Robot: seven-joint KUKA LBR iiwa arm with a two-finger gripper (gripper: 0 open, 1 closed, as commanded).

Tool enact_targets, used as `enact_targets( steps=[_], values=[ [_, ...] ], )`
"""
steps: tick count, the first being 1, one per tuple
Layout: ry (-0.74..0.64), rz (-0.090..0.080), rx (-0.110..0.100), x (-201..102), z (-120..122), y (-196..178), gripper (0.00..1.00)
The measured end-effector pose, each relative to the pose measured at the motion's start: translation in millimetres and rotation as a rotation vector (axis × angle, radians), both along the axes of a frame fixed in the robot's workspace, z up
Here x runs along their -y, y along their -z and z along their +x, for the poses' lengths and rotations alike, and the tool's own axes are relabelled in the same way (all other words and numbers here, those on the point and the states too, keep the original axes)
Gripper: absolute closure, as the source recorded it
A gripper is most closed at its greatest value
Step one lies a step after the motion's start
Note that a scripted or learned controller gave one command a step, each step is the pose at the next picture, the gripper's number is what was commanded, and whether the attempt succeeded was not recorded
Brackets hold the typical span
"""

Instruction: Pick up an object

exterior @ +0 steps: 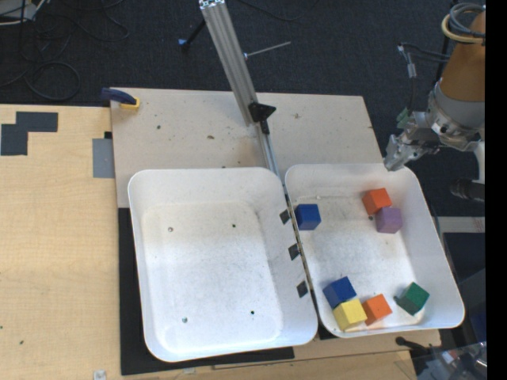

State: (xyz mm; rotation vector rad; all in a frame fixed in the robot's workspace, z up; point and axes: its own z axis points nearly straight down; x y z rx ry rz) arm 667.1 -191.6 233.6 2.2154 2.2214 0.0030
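While the tool [394, 161], its state unreadable, hangs by the right bin [444, 267], 7 blocks lie inside.

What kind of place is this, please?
Probably a robotics lab, set up for grasping trials. A grey arm's hand hangs over the right white bin, which holds small coloured blocks, and loose cables lie on the dark floor behind the bench.
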Motion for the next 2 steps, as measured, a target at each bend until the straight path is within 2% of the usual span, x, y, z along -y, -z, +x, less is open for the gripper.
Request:
enact_targets(
  steps=[1, 2],
  values=[
    [0.001, 0.001, -0.002, 1, 0, -37, 1.00],
    [-0.001, 0.004, -0.007, -43, -19, -38, 1.00]
  ],
)
